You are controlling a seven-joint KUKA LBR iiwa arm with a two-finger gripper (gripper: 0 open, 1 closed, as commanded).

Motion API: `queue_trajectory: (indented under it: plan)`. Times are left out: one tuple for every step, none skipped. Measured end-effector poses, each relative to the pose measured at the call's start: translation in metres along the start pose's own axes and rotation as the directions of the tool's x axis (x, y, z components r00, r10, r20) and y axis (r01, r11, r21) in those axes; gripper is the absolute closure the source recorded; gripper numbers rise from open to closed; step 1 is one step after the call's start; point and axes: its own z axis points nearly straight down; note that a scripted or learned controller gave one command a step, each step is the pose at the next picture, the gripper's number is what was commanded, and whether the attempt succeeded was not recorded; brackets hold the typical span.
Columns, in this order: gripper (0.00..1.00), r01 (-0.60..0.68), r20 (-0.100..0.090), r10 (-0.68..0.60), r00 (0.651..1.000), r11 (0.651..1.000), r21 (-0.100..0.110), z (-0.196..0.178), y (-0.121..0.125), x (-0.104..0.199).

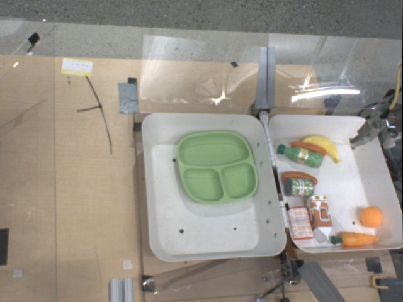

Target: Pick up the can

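Can (300, 185): lying on its side in the right bin (352, 184), toward that bin's left wall, about midway between far and near edges. Showing a short, stubby cylinder, long axis running left to right across the view. Wearing a green label with small light markings around its middle, with darker reddish-brown showing along its upper edge and at its ends. Sitting just below the green bottle (302, 155), apart from it, and just above two small cartons: a white and brown one (320, 210) and a red and white one (300, 223). Resting free on the white floor.

Gripper (370, 133): hanging at the right bin's far right corner, well apart from the can. Open or closed: cannot tell at this size and angle. Holding nothing visible.

Elsewhere in the right bin: banana (322, 145) lying beyond the bottle, orange (371, 216) sitting near the right wall, carrot (356, 238) lying along the near edge.

Left bin (148, 187): carrying a green divided plate (217, 167), sitting toward its far side.
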Motion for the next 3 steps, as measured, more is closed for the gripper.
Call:
queue_trajectory:
  plan:
    - [0.00,-0.118,-0.002,0.118,0.993,0.993,0.003,0.065,-0.053,0.093]
    - [0.00,-0.202,-0.001,0.202,0.979,0.979,0.002,0.168,-0.021,0.095]
    - [1.00,-0.204,-0.001,0.204,0.979,0.979,-0.002,0.157,-0.020,0.094]
